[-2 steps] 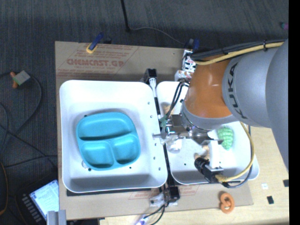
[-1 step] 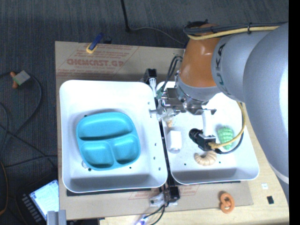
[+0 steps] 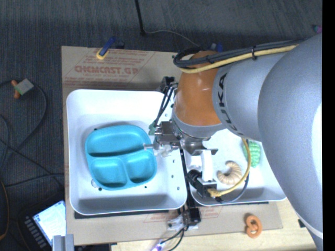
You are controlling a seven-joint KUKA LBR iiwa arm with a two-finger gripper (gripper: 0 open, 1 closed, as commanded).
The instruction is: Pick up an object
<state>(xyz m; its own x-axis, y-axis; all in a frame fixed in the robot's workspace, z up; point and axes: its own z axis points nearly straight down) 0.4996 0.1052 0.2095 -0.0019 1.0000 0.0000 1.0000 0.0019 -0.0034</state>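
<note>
- Looming closest to the lens is the grey arm (image 3: 282,103), with its orange band (image 3: 198,95) above the wrist, reaching in from the right across both bins.
- Its gripper (image 3: 163,146) hangs over the right edge of the left bin (image 3: 112,98), close to the divide between the 2 bins.
- Whether the fingers are apart or together I cannot tell; the wrist hides most of them, and nothing shows between them.
- Just left of the gripper, touching or nearly so, lies the blue divided tray (image 3: 119,156), with 3 compartments, flat on the left bin's floor.
- That tray's long side runs roughly left to right, its right rim pointing at the gripper, so I'd judge a rim pinch the likely grasp.
- Over in the right bin (image 3: 269,192) sit a tan coiled piece (image 3: 229,172) and a green item (image 3: 254,153), both right of the gripper and farther from it than the tray.
</note>
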